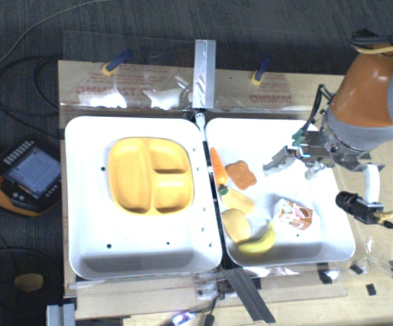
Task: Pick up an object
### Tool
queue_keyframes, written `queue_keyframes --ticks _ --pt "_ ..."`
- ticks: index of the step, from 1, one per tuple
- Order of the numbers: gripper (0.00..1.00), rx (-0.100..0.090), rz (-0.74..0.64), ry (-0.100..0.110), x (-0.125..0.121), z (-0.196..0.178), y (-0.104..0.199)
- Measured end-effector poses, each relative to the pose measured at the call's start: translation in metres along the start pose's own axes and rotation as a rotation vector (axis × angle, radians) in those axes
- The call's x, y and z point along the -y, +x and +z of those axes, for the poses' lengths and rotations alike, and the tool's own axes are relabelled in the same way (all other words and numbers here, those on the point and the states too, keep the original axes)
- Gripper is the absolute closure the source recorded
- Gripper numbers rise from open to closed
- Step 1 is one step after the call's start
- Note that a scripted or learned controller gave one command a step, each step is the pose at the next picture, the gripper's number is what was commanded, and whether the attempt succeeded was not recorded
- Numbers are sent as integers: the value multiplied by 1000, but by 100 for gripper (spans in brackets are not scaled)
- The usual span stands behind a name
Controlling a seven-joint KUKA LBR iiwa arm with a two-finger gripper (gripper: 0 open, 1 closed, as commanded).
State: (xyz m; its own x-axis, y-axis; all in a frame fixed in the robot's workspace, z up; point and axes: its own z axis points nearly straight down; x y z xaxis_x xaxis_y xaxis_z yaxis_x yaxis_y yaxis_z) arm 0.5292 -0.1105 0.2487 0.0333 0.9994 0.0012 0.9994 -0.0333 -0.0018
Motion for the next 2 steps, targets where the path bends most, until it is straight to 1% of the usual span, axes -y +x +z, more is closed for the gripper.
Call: queue_keyframes --ticks 1,2 --pt "0 0 -98 0 18 -66 64" --pt "100 -1 -102 2 17 -74 66"
